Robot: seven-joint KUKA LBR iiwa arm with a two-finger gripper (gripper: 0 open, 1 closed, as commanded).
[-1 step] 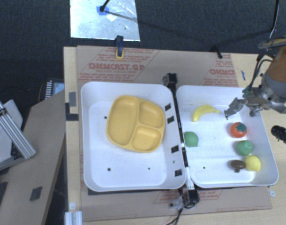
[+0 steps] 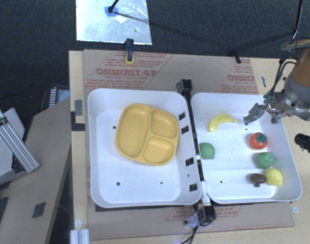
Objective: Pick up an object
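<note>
My gripper hangs spread and empty over the right bin, between banana and tomato; I judge a straight descent risks closing on bare floor between them.

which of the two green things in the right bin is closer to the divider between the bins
The green piece just below the banana, lying next to the divider. The other green one lies near the bin's right side, between the tomato and the lemon.

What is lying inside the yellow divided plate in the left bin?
The yellow plate shows three bare compartments with no object in them. The bin floor under the plate is covered, so it cannot be seen.
</note>
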